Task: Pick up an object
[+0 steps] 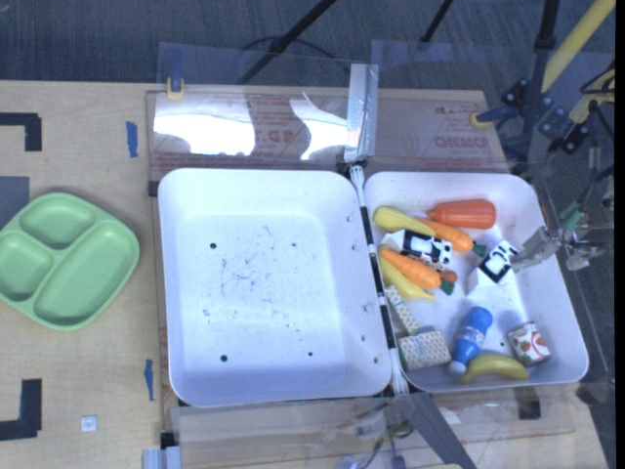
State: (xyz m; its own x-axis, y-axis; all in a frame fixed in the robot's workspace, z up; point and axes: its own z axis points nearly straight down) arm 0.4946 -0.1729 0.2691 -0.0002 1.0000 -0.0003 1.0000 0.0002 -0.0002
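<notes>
Wooden bench (88,379), right bin (562,306) at frame right: your gripper (527,252) sits beside a black-and-white block (496,262); grip state unreadable.

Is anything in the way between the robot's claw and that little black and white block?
Nothing visible is. The gripper sits right beside the black and white block in the right bin; the carrots lie off to the side.

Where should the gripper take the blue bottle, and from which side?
Probably across the blue body of the bottle, coming straight down. It lies on its side in the right bin, white cap toward the banana, with bare floor on both long sides. Closing across its width suits its round, narrow shape; the cap end is crowded.
</notes>
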